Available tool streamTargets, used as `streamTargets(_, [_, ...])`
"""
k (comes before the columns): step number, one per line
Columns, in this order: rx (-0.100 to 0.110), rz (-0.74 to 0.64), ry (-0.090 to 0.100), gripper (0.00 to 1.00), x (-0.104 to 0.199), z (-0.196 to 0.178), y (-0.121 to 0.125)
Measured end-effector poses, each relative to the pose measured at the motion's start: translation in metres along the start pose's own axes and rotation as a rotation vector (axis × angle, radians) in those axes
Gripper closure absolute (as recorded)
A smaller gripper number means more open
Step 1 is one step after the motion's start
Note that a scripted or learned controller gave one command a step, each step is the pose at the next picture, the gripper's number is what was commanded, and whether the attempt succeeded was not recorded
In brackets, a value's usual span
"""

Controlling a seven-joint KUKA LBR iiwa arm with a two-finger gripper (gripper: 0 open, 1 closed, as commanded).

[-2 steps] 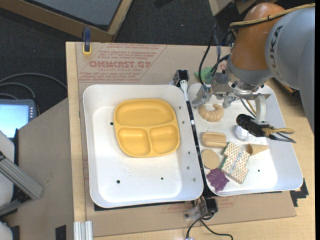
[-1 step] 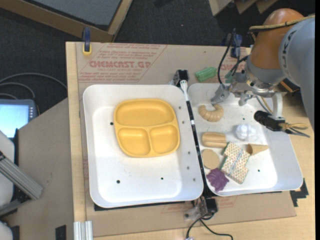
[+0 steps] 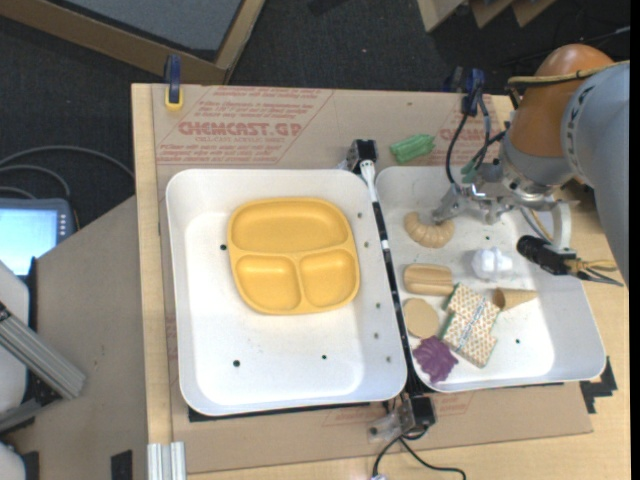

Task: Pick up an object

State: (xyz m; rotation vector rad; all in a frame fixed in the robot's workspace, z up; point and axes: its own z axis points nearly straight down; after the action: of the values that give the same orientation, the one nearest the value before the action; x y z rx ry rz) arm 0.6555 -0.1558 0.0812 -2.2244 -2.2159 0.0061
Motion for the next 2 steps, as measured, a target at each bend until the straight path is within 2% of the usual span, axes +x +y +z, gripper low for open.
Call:
streamTargets(1, [0.002,-0.003,0.021,0.00,-0.058,-0.005,0.011])
streamTargets(2, [-0.003,-0.012,0.007,0.00,0.037,-0.004,0.012])
